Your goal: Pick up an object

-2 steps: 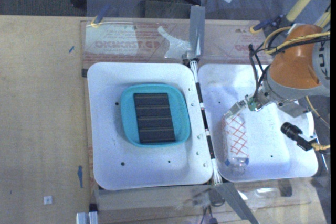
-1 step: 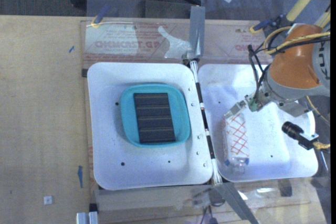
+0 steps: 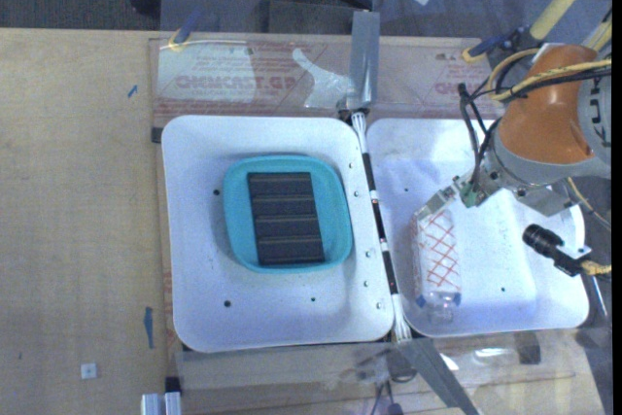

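A clear plastic bottle [image 3: 437, 253] with a red criss-cross label lies on its side in the right bin [image 3: 505, 306], its cap end toward the front edge. My gripper [image 3: 463, 192] hangs low over the right bin, just above and to the right of the bottle's far end, close to it or touching it. The grey arm with its orange band [image 3: 549, 107] comes in from the right above it. In the left bin [image 3: 194, 306] sits a teal tray [image 3: 236, 209] holding a dark ridged insert [image 3: 285, 219].
A black cylindrical piece [image 3: 549, 245] sticks out over the right side of the right bin, below the wrist. Cables [image 3: 476, 121] loop off the arm. A ridge [image 3: 374, 219] separates the two bins. A cardboard strip [image 3: 253, 78] lies behind them.
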{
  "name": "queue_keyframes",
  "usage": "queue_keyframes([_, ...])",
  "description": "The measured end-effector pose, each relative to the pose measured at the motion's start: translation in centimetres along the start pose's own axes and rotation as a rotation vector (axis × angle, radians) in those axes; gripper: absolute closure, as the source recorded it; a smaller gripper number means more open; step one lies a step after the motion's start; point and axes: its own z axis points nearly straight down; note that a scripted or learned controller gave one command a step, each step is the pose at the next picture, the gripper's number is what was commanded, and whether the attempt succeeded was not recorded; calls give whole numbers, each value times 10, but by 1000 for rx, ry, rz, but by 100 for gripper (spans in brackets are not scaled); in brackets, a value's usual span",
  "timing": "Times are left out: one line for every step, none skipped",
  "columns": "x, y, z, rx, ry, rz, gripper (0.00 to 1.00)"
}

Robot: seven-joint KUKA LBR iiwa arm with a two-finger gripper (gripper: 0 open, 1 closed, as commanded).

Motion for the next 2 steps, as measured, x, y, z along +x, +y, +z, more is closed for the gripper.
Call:
queue_keyframes([0,1,0,-2,-2,-47,0])
queue_keyframes([0,1,0,-2,-2,-44,0])
